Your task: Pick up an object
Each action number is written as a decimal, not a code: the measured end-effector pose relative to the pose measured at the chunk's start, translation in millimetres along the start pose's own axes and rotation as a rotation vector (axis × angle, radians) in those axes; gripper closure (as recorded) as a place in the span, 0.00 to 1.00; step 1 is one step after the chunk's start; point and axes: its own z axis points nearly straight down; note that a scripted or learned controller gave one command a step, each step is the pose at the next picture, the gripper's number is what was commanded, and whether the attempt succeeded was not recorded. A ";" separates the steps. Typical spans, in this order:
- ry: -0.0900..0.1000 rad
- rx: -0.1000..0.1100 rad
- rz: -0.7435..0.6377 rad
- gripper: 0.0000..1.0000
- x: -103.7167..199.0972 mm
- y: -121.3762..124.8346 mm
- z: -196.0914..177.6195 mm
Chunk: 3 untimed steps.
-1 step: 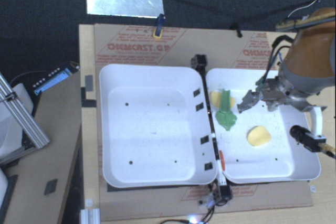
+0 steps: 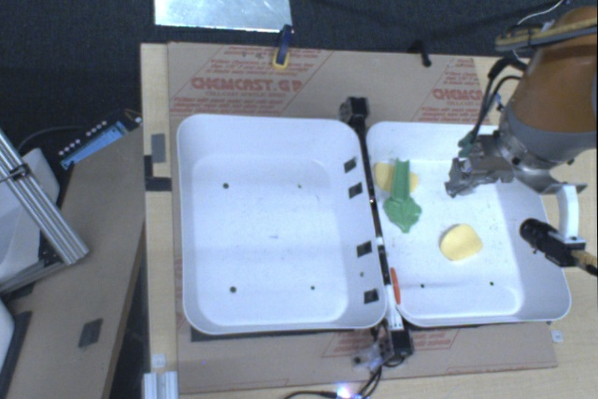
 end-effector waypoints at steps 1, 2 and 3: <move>-0.004 -0.005 0.006 1.00 -59.4 39.5 -27.1; 0.003 -0.004 -0.009 1.00 36.1 30.8 -77.1; 0.003 -0.003 -0.009 1.00 135.7 1.2 -135.9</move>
